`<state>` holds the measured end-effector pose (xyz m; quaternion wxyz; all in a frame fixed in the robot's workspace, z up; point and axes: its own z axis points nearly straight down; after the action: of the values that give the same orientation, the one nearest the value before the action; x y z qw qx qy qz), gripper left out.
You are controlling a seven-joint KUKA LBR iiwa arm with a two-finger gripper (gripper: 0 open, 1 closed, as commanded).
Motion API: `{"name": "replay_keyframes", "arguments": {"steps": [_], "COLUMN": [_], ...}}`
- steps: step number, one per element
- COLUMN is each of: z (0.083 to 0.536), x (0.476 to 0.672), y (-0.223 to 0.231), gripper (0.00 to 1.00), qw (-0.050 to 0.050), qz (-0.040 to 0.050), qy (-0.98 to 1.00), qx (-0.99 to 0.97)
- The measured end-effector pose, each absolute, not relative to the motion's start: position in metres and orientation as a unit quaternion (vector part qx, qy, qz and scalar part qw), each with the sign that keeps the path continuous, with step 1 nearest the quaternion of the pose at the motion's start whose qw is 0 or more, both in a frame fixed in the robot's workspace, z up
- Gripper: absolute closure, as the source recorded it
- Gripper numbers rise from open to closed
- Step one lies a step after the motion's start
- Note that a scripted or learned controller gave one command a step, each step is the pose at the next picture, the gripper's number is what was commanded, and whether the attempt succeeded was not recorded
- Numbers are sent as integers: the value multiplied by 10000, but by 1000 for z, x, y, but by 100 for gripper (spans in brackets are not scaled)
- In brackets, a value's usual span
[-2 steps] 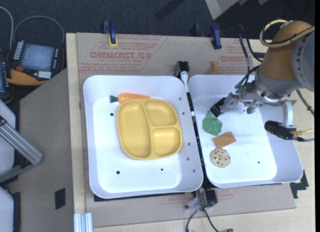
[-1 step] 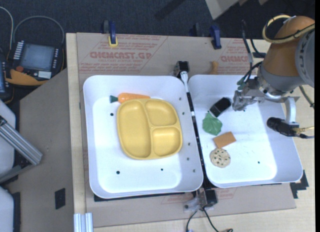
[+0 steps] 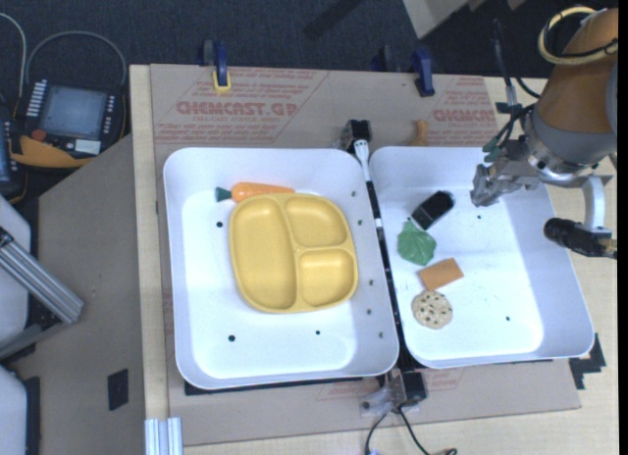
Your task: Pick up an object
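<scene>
Gripper (image 3: 483, 191) over right bin (image 3: 549, 335) — finger state unreadable (too small); carrot (image 3: 257, 189) partly behind tray (image 3: 291, 251).

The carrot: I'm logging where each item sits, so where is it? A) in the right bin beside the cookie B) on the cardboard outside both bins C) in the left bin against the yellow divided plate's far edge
C: the carrot lies in the left bin, touching the far rim of the yellow divided plate.
</scene>
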<state>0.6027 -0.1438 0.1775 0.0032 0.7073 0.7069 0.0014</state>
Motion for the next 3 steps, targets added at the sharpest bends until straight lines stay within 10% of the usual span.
{"name": "replay_keyframes", "arguments": {"steps": [3], "z": [201], "x": [607], "y": [-44], "gripper": [100], "qw": [-18], "qz": [5], "qy": [7092], "qx": [7050]}}
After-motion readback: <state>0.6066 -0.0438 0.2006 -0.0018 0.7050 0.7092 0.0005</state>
